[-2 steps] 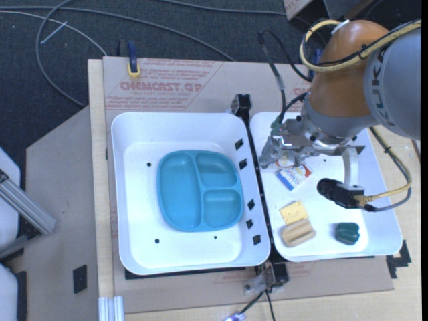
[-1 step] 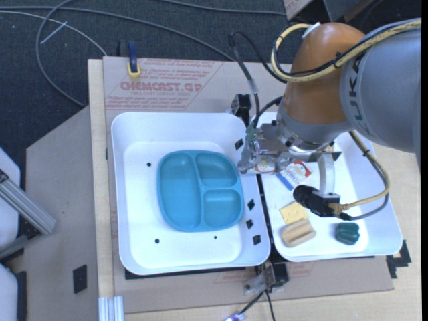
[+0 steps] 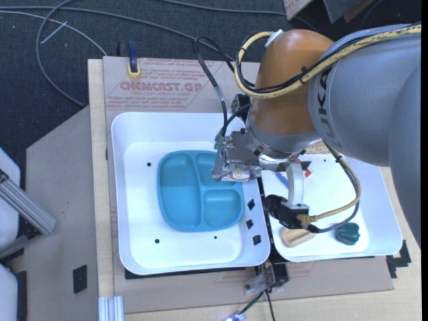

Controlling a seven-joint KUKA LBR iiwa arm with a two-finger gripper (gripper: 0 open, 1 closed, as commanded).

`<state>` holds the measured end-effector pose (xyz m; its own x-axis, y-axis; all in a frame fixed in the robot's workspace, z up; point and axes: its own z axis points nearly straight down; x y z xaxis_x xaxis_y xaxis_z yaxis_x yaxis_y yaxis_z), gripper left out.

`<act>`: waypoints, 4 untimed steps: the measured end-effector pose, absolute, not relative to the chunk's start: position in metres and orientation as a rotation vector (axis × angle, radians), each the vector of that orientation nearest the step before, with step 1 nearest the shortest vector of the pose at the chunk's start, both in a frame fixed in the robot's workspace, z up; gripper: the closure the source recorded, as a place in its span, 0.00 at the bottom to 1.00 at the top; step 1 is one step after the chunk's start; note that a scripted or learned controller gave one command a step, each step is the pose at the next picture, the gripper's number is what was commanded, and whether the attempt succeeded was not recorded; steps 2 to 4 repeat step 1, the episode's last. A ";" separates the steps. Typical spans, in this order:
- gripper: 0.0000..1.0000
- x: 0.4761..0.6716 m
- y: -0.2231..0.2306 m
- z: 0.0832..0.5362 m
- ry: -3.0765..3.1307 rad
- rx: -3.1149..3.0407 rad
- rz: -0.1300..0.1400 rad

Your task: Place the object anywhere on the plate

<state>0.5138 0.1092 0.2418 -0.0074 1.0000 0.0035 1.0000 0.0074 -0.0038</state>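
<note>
Two white bins sit on cardboard over dark carpet. The left bin (image 3: 134,199) holds a blue divided plate (image 3: 194,192) with bare floor around it. The gripper (image 3: 231,169) hangs at the plate's right edge. A green object (image 3: 347,233) lies in the right bin (image 3: 374,199).

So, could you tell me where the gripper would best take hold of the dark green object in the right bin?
Probably across the middle of the green object, coming straight down. It lies low and compact on the right bin floor near the front wall, with bare floor on its far side; a cable passes close on its left.
</note>
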 end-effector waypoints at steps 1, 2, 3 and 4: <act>0.00 0.515 0.105 0.242 -2.220 -2.218 0.003; 0.00 0.515 0.105 0.242 -2.220 -2.218 0.003; 0.00 0.515 0.105 0.242 -2.220 -2.218 0.003; 0.00 0.515 0.105 0.242 -2.220 -2.218 0.003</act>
